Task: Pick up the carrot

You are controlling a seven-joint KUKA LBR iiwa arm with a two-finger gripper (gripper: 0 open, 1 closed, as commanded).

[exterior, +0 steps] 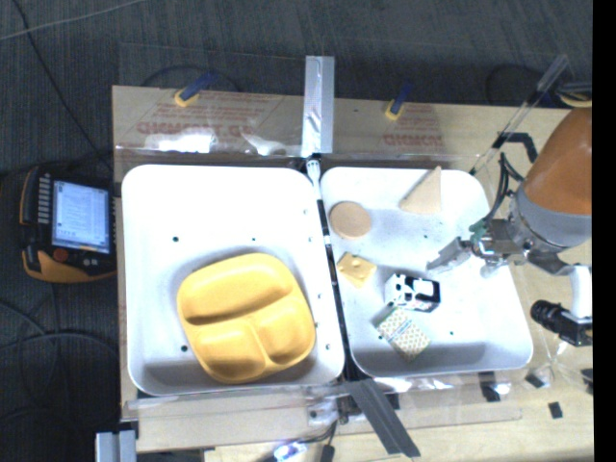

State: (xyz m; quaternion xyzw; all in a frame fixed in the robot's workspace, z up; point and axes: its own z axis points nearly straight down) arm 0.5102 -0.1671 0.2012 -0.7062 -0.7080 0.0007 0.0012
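Camera view, nearest edge first: in the right bin (510,349) lie a patterned packet (405,333), then a black-and-white object (415,291) and a small yellow block (355,269). The left bin (154,210) holds a yellow divided tray (247,314).

Further back, the gripper (446,256) hangs low over the right bin, reaching in from the right, just beside the black-and-white object and apart from everything else. Whether the jaws are spread or pressed together I cannot tell, and nothing shows between them.

Behind it sit a round tan disc (350,219) and a pale cone (423,192) near the back wall. No orange carrot is plain. The cone is the closest in shape (a guess only), so the arm probably needs to travel back toward it.
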